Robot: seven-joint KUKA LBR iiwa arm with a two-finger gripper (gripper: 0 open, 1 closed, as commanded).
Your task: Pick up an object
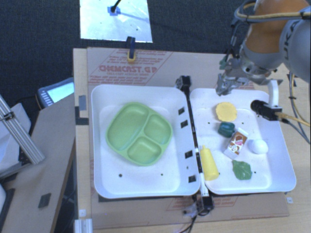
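The arm is reaching in from the upper right of the frame, and its gripper (226, 87) is hanging over the upper left corner of the right bin (282, 144), just above and left of the yellow disc (226, 111). Whether the tool is open or closed cannot be told at this angle; nothing is visibly sitting in it.

The right bin is holding every candidate for picking. The yellow disc is lying nearest the gripper. Below it a dark teal piece (226, 128) is touching the corner of a small carton (235, 143). A white egg (258, 146) is sitting just right of the carton. A green leafy toy (241, 170) is lying toward the lower edge, and a yellow bottle (209, 162) is lying along the left wall by the divider.

The left bin (104, 110) is carrying a green divided plate (138, 133) in the middle left of the frame.

Judgement: the pick is not yet made. All objects are resting on the bin floor. The approach looks partly done, with the disc the likeliest target; descent, closing on it, and lifting are all remaining.
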